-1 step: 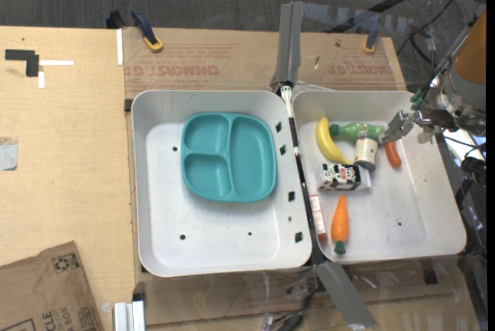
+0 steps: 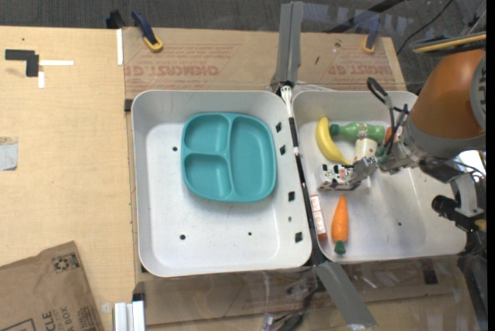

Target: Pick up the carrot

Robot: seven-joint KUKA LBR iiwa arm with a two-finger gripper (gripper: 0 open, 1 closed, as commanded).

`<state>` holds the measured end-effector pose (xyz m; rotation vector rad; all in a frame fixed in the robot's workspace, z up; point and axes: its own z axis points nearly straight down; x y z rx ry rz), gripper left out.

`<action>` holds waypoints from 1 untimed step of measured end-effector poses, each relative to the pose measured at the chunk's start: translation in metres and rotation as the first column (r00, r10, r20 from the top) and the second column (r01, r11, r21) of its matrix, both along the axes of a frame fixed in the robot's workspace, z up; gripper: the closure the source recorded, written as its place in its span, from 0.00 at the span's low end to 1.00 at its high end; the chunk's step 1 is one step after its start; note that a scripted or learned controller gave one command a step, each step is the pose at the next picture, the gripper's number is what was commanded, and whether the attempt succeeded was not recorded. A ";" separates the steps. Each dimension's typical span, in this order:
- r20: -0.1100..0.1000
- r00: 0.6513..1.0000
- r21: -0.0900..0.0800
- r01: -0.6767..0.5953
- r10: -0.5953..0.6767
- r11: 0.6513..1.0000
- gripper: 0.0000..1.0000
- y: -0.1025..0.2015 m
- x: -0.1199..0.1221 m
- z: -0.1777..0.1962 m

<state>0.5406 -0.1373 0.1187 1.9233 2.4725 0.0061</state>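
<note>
The orange carrot [image 2: 339, 220] with a green tip lies in the right bin [image 2: 402, 233], near its front left corner, pointing toward the front. My gripper [image 2: 345, 175] hangs just above and behind the carrot's top end, apart from it. The arm comes in from the right, its orange band at the right edge. Nothing shows between the fingers.
A yellow banana [image 2: 328, 141] and a green bottle-like object [image 2: 360, 131] lie at the back of the right bin. A teal divided plate [image 2: 229, 156] sits in the left bin [image 2: 158, 237]. A brown cardboard piece [image 2: 46, 287] lies at the front left.
</note>
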 end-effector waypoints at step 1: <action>-0.013 1.000 0.003 0.000 0.000 1.000 0.00 0.029 -0.051 -0.028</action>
